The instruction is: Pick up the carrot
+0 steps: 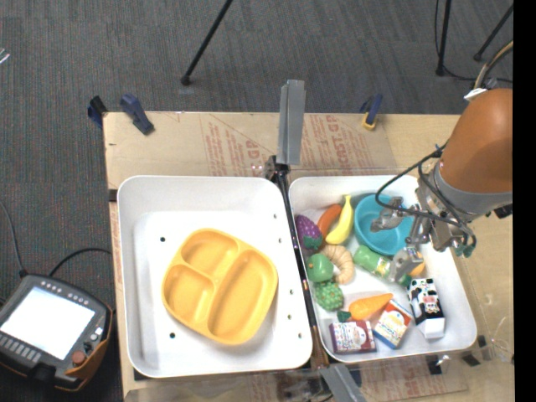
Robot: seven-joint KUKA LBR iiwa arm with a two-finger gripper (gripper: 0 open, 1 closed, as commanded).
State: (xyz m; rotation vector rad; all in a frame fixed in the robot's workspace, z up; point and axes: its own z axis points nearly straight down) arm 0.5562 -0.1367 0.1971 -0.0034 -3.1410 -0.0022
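**Claw Hangs Over Crowded Bin, Carrot Waits Below**

The grey arm with its orange band reaches in from the right, its claw (408, 254) hovering above the right bin (463, 300) beside a blue bowl (381, 224) — whether it is released or clenched cannot be told from this angle, and nothing is seen held in it. The carrot (369, 306), orange and lying on its side, rests on the bin floor toward the near wall, apart from the claw and not yet touched.

To do the pick well, the claw would likely need to shift toward the near side of the bin, line up across the carrot's narrow width and descend over its thicker middle, where the grip is surest.

The neighbours press close. A green bumpy vegetable (328, 296) sits just beside the carrot's tip, two small cartons (373, 332) lie just in front of it, and a black-and-white milk carton (425, 301) stands near its other end — little room for a wide approach. A green bottle (374, 262) and a banana (341, 222) lie farther back. The left bin (134, 224) carries a yellow divided tray (220, 285), well clear of the work.
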